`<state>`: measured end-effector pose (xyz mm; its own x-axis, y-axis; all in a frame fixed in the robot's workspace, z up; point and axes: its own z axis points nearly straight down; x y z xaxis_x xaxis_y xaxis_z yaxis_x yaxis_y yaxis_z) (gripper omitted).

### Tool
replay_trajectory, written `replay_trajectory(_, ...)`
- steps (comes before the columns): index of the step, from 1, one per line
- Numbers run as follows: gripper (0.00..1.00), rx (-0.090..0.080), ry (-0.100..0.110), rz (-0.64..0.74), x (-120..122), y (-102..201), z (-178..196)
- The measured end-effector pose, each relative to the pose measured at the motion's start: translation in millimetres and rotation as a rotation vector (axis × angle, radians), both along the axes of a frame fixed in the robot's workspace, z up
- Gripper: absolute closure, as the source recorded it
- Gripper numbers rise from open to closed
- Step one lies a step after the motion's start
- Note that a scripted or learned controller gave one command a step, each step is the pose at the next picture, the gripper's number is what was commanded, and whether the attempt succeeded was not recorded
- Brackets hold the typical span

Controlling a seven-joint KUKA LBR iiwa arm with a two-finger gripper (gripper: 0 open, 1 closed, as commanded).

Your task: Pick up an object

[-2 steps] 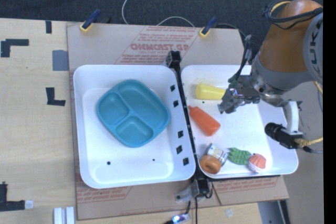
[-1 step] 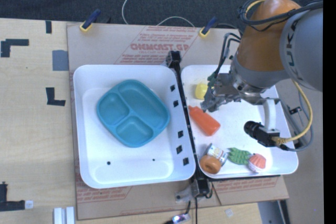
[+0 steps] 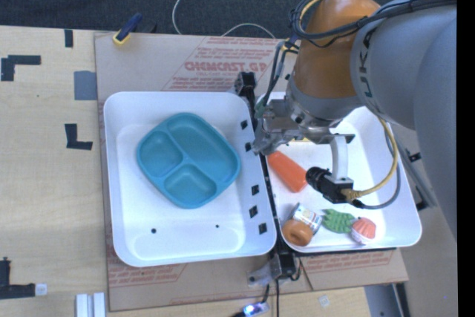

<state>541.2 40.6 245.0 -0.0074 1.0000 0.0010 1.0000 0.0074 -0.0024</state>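
Looks like the approach step: gripper (image 3: 266, 141) is low in the right bin (image 3: 386, 230), can't tell whether it's open or closed. Carrot (image 3: 288, 169) lies just below and right of it, nothing visibly held. Next it needs to line up over the carrot, then close.

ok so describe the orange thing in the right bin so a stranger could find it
Look in the right shallow white bin, near its left wall. The smooth orange carrot-shaped piece lies slanted just below the arm's wrist; unlike the small toys at the bin's front edge, it is plain, long and tapered.
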Motion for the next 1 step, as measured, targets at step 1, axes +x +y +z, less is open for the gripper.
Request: replay_trajectory(1,1.00,0.000,-0.002,-0.001,16.2,50.3,3.0)
